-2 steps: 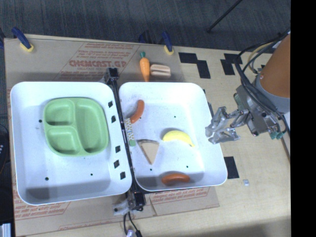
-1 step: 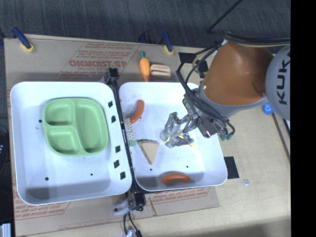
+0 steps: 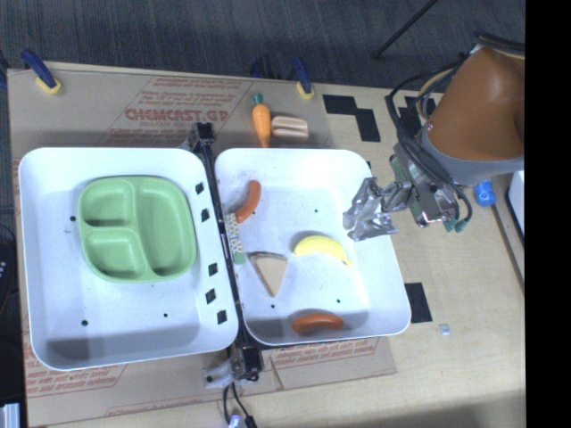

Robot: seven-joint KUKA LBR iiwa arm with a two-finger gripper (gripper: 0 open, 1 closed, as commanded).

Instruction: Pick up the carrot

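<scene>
Where the 2 white bins sit side by side on the counter (image 3: 464, 328), lying outside both of them: the carrot (image 3: 260, 123), orange with a green top, on the brown cardboard (image 3: 178, 105) just behind the right bin's (image 3: 385, 283) back rim, green end pointing away. Just beside the carrot, on its right: a small tan and brown block like a piece of layered toy food (image 3: 289, 128). In the left bin (image 3: 45, 266): a green divided plate (image 3: 138, 228) with 3 compartments. In the right bin: a reddish sausage (image 3: 248, 200) near the back left, tilted; a yellow banana (image 3: 321, 249) near the middle right; a tan wedge-shaped slice (image 3: 269, 273) near the middle left; another reddish sausage (image 3: 317, 323) against the front wall. Reaching in from the right: the grey arm (image 3: 473, 105) with its orange band, ending in the jaws (image 3: 366, 214) over the right bin's right rim, near the banana and well apart from the carrot. Cannot tell whether spread or pressed together; nothing visibly pinched between them. Along the counter's back edge: blue clamps (image 3: 40, 69).
</scene>
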